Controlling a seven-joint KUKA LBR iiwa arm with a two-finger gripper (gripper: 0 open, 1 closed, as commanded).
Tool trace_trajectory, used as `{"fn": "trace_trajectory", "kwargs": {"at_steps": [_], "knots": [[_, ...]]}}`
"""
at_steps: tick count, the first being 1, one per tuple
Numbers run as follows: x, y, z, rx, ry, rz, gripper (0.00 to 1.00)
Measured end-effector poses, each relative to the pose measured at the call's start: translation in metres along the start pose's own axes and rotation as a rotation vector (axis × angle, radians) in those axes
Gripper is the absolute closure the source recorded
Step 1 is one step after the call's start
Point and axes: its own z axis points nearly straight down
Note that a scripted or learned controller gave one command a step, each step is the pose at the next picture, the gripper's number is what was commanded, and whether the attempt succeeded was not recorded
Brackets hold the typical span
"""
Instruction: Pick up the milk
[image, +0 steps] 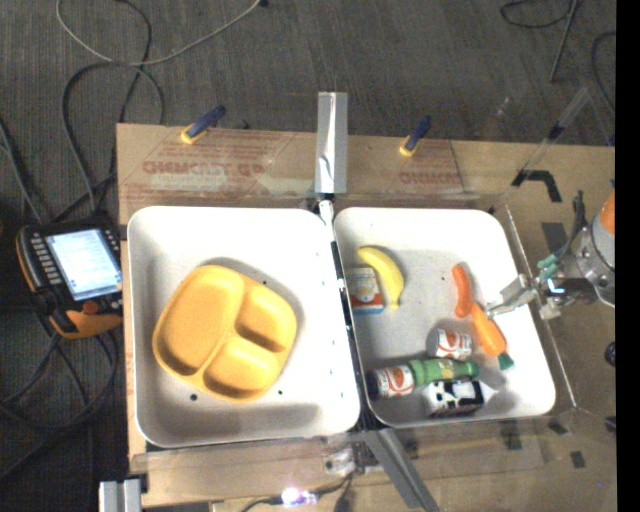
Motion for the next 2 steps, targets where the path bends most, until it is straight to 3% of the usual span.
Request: {"fn": "trace_trajectory", "kwargs": {"at_steps": [1, 2], "knots": [[0.065, 0.005, 0.140, 0.000, 0.000, -0.001, 0.00], [0.079, 0.069, 0.158, -0.010, -0.004, 0.313, 0.00]]}}
